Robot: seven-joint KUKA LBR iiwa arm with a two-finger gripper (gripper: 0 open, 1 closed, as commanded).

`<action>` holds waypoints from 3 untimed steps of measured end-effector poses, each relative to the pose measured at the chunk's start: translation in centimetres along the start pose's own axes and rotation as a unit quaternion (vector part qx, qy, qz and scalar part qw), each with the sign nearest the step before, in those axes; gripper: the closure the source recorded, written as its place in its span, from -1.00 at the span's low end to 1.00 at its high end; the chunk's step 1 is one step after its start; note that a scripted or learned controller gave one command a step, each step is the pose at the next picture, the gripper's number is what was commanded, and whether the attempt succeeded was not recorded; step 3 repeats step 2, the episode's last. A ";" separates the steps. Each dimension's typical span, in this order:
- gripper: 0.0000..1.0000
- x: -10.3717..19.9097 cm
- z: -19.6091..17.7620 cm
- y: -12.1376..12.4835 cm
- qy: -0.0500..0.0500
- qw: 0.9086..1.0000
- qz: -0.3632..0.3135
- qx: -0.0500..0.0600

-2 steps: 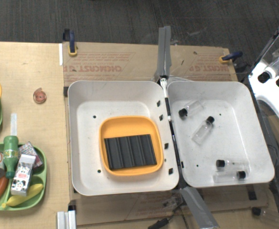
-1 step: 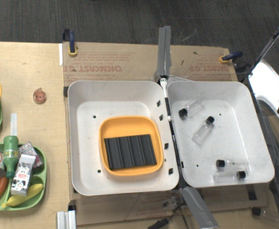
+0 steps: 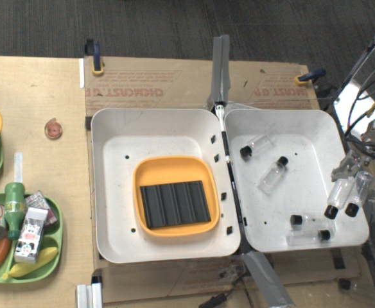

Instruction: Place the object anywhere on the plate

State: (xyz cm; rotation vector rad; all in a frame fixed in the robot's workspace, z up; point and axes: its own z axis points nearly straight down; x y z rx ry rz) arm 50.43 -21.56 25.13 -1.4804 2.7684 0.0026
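- Pale grey metal gripper (image 3: 343, 197) shows at the right edge, its parts angular and bracket-like.
- Slim, partly translucent-looking fingers (image 3: 337, 196), each tipped with a small black pad.
- Dark cables loop above the gripper body, thin and tangled.
- A whitish block sits higher at the frame's edge; details there are too blurred to read.

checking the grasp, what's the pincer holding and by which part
Cannot be told: the pincer sits at the right bin's edge among clear vials, with no hold visible.
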 end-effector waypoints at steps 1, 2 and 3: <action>1.00 -3.2 -17.3 -5.8 -0.001 0.999 -0.049 0.001; 1.00 1.5 -15.0 1.4 0.000 0.986 -0.164 -0.001; 1.00 1.5 -15.0 1.4 0.000 0.986 -0.164 -0.001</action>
